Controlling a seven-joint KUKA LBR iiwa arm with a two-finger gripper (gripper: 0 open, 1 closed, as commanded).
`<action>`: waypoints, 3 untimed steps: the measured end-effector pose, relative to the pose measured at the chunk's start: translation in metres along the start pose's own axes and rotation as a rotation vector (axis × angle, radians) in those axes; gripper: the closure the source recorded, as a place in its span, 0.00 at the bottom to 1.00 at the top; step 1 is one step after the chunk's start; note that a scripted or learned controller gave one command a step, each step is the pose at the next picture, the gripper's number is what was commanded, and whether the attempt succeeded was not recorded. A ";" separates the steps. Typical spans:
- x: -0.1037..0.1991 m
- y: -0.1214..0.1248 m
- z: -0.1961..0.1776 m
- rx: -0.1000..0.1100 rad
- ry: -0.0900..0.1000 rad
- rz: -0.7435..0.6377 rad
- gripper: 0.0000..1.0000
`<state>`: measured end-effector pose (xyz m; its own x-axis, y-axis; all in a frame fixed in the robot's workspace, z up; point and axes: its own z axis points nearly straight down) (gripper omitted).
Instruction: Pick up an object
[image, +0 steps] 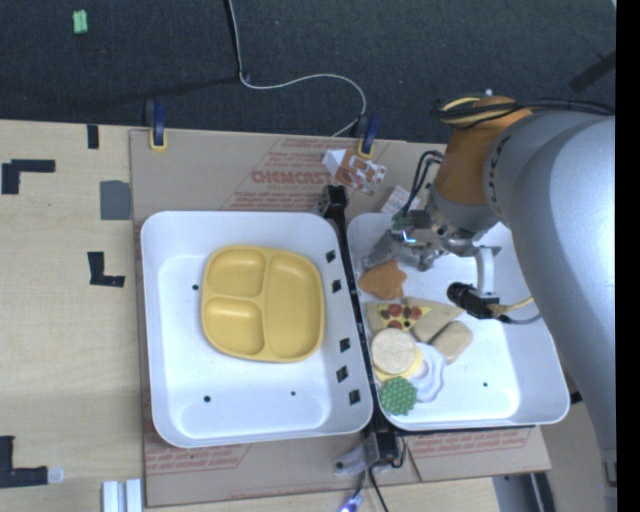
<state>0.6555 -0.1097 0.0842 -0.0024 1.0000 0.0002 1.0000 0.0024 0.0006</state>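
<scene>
Fingers (392, 246) of the gripper (400, 250) reach down just above the brown toast-like piece (383, 279), but they blur into the metal around them, so whether they are apart or together cannot be told, and nothing shows between them. That brown piece lies in the right bin (500, 405), close to the bin's left wall and toward its far end. Just nearer than the brown piece rests a pale pizza-like slice (405, 315) with red and green bits on it. Nearer again sits a round cream disc (393, 351), with a tan bread-roll shape (451, 341) just to the disc's right. A green ridged round thing (398, 395) lies nearest of all, touching what looks like a white fried-egg shape (428, 378). To the left of the brown piece, across the two bin walls, the left bin (180, 410) bears a yellow divided plate (264, 302). The grey arm (560, 200) with its orange band (465, 165) comes in from the brown piece's far right.
</scene>
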 end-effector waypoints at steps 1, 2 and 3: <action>0.016 -0.023 0.000 0.004 0.000 0.001 0.00; 0.015 0.005 0.000 0.005 -0.003 -0.001 0.00; 0.008 -0.030 0.000 0.003 -0.001 0.002 0.00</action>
<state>0.6259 -0.1016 0.0845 -0.0001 1.0000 -0.0010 1.0000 0.0001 -0.0028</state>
